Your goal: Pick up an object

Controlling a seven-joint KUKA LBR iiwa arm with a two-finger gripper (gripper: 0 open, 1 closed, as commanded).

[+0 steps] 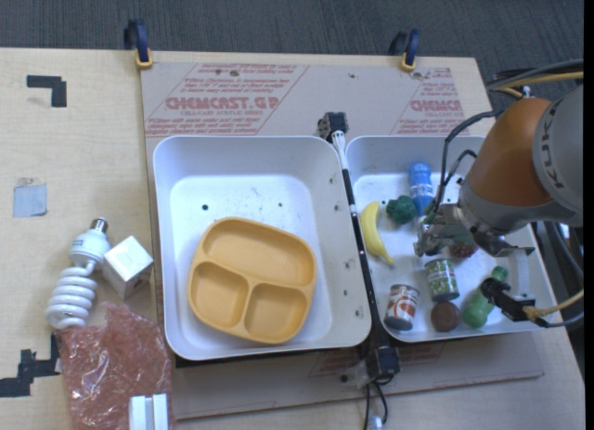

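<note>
My gripper (pixel 434 236) hangs low over the middle of the right bin (pixel 371 163), under the grey and orange wrist. Just below it stands a small jar (pixel 442 280) with a green label. A yellow banana (pixel 375 231) lies to its left and a dark green lump (pixel 402 209) sits at its upper left. A blue bottle (pixel 421 183) lies beyond that. Near the bin's front are a red and white can (pixel 402 306), a brown ball (pixel 445 315) and a green piece (pixel 479 306). I see nothing held in the gripper.
The left bin (pixel 176 177) holds a yellow divided plate (pixel 251 279). Left of the bins, on the bench, lie a spiral light bulb (pixel 76 285), a white cube (pixel 128 263) and a reddish plastic bag (pixel 116 363). The arm covers the right bin's right side.
</note>
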